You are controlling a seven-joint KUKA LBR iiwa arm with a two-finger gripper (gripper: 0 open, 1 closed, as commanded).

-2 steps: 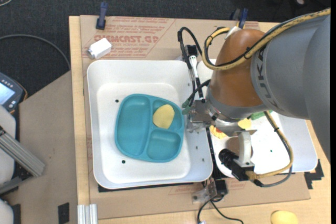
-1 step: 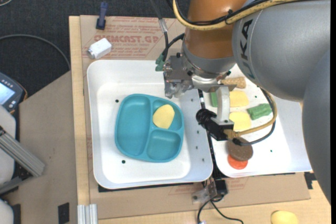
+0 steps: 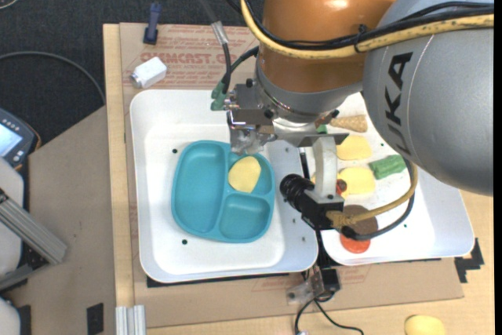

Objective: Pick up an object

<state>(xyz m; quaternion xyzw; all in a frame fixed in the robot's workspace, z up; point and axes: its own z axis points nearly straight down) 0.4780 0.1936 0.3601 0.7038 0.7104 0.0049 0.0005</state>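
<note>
A: From the camera above, where is the gripper [image 3: 249, 139]?

B: It hangs over the left bin [image 3: 149, 169], near that bin's back edge, just above the blue divided tray [image 3: 200, 188]. Its fingers are hidden in the dark mechanism under the orange wrist, so I cannot tell if they are apart or together.

A: And what can it pick?

B: The nearest thing is a pale yellow piece [image 3: 245, 173]. It lies in the tray's compartment closest to the right bin, directly below the gripper. I see nothing between the fingers.

A: What could go wrong?

B: I think the piece is flat and smooth, and it lies close to the tray's rim and inner divider. A finger may land on the rim, or push the light tray sideways, and then the fingers close on nothing.

A: Is there room to move?

B: The left bin has bare floor toward its left and front edges. The right bin [image 3: 447, 235] is crowded: yellow pieces [image 3: 354, 147], a green block [image 3: 387, 166], a red piece [image 3: 357, 244] and a brown one [image 3: 359, 222] are near together, and the large arm covers much of it.
</note>
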